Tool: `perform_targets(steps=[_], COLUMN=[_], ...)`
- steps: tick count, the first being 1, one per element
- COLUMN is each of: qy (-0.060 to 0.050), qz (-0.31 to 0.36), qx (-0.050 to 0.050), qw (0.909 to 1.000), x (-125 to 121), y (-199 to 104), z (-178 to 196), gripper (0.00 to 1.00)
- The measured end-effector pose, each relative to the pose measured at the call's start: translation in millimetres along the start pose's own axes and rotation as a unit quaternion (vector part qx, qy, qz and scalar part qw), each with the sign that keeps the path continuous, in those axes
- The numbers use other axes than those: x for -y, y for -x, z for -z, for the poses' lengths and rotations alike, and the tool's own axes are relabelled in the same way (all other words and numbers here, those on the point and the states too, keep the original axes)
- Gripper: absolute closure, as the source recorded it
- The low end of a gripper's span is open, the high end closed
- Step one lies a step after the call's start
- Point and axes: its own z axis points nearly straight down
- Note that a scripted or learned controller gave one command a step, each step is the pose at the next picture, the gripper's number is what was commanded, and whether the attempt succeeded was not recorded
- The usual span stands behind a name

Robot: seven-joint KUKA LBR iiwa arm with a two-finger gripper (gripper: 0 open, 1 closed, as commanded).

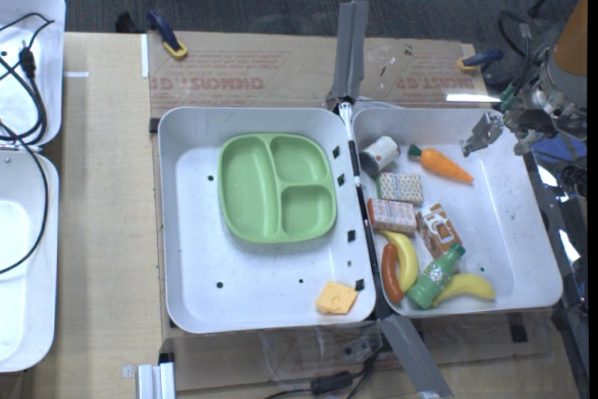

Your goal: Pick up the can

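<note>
The can [380,151] lies on its side at ten o'clock in the right bin [533,294], beside a carrot [446,165]. The gripper [486,134] hovers at two o'clock; whether it is clenched cannot be told. Likely light, rigid and slick, the can should be taken across its curved wall.

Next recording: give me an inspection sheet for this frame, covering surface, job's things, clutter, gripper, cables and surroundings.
Surface: two white bins, left bin and right bin, side by side.
Job's things: can on its side, right bin's far-left corner.
Clutter: carrot, cartons, bananas, green bottle in right bin; green tray, cheese wedge in left.
Gripper: gripper above right bin's far edge, holding nothing.
Cables: black cables at left.
Surroundings: clamps, dark floor.
</note>
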Motion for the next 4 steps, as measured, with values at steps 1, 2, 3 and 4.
perform_targets(steps=[1, 2, 3, 4], qy=[0.002, 0.014, 0.02, 0.0], qz=[0.08, 0.012, -0.04, -0.037], qx=[0.0, 0.005, 0.009, 0.0], qw=[0.9968, 0.9998, 0.999, 0.9993], x=[50.1, 88.1, 108.1, 34.3], y=[6.3, -25.8, -65.6, -64.9], z=[-117.1, -125.3, -123.2, -136.9], gripper=[0.0, 0.0, 0.0, 0.0])
